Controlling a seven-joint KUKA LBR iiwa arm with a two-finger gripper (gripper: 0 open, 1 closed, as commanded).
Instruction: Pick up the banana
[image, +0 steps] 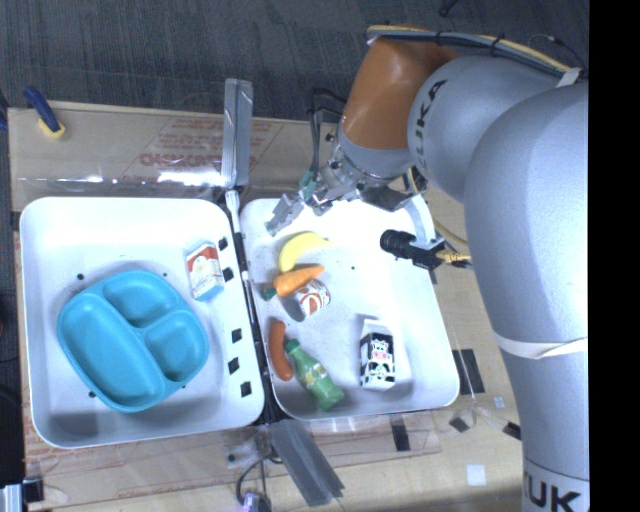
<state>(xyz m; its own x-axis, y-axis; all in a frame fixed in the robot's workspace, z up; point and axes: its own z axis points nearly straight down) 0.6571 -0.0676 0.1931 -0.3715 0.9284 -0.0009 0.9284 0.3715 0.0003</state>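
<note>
The yellow banana (301, 247) lies in the right bin (425, 330), near its far left part, just above an orange carrot (299, 280). My gripper (298, 204) hovers over the bin's far left corner, a little above and beyond the banana and apart from it. Its fingers (281, 212) stand open with nothing between them. The grey arm with the orange band comes in from the upper right.
In the right bin, a brown can (314, 299) sits under the carrot, with a red sausage (278, 351), a green bottle (313, 376) and a cow-print carton (377, 361) nearer the front. The left bin (60, 230) holds a blue divided plate (130, 336) and a small red-white carton (204, 270).
</note>
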